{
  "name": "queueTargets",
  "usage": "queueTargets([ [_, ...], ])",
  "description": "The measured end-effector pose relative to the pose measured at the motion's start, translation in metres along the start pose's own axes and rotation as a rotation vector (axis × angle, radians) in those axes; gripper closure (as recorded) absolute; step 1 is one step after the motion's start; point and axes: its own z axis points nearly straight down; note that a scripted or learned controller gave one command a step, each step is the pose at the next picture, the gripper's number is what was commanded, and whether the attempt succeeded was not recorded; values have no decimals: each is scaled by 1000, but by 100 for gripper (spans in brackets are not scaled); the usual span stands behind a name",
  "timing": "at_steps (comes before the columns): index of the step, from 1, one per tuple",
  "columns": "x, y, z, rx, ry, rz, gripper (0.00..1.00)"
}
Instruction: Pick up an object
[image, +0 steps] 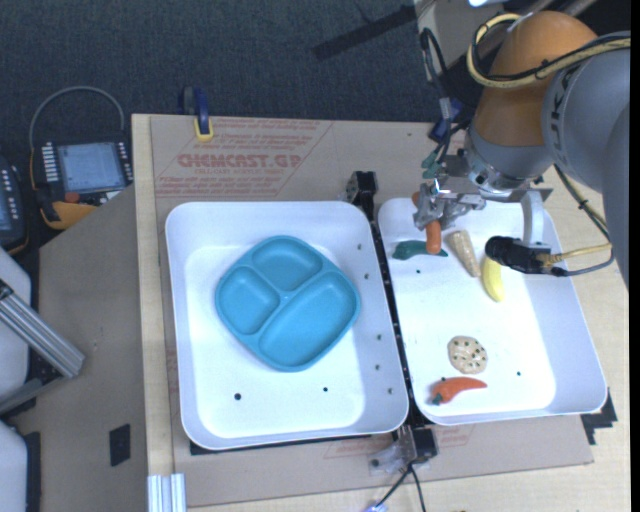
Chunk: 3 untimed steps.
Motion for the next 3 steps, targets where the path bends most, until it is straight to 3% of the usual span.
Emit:
queueTargets([
  [1,48,18,-7,-2,1,0,100],
  [2,101,20,-7,-1,0,0,100],
  [3,134,26,-26,-2,0,2,100],
])
